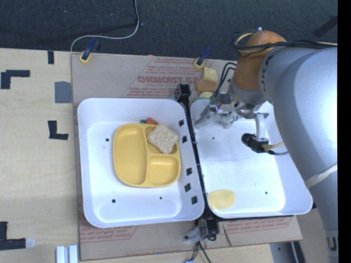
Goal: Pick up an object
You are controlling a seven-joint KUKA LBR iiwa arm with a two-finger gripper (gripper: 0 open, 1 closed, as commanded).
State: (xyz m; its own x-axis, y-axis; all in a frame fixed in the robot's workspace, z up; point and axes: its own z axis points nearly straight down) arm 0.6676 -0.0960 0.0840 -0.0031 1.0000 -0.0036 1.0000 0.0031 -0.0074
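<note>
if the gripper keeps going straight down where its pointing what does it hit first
Probably the bare white floor at the far end of the right bin; the gripper hangs there, though depth is unclear from this slanted view.

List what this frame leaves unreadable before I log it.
- end effector: the wrist covers its fingers in the camera view, so their state and any held item are unclear.
- Objects at the right bin's top left corner: partly behind the arm, identity unclear.
- Small orange item: mostly hidden behind the yellow divided plate and the sponge-like square.
</note>
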